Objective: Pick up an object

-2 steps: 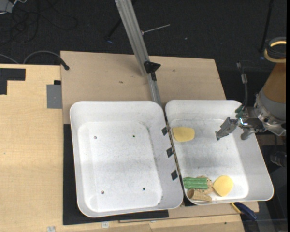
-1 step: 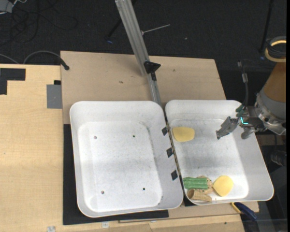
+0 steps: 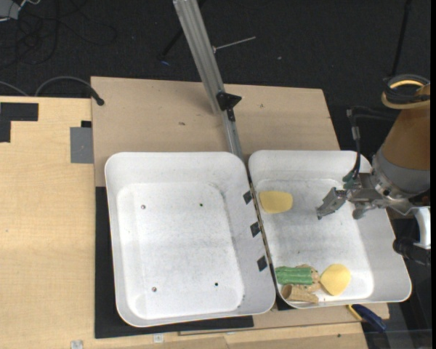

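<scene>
The right bin (image 3: pixel 305 160) holds a pale yellow lump (image 3: pixel 275 201) near its left wall. At its front edge lie a green ridged object (image 3: pixel 294 274), a round yellow object (image 3: pixel 336 278) and a tan scrap (image 3: pixel 301 293), bunched together. My gripper (image 3: pixel 345 208) hangs over the right half of this bin, to the right of the pale yellow lump and well behind the front cluster. Its fingers (image 3: pixel 328 206) are spread open and nothing is between them, only the white bin floor. The grey wrist and orange band reach in from the right edge.
The left bin (image 3: pixel 131 187) stands beside the right one, joined by black clips (image 3: pixel 253 228) along the shared wall. A slanted aluminium rail (image 3: pixel 203 57) rises behind the bins. A wooden bench top (image 3: pixel 36 217) lies to the left.
</scene>
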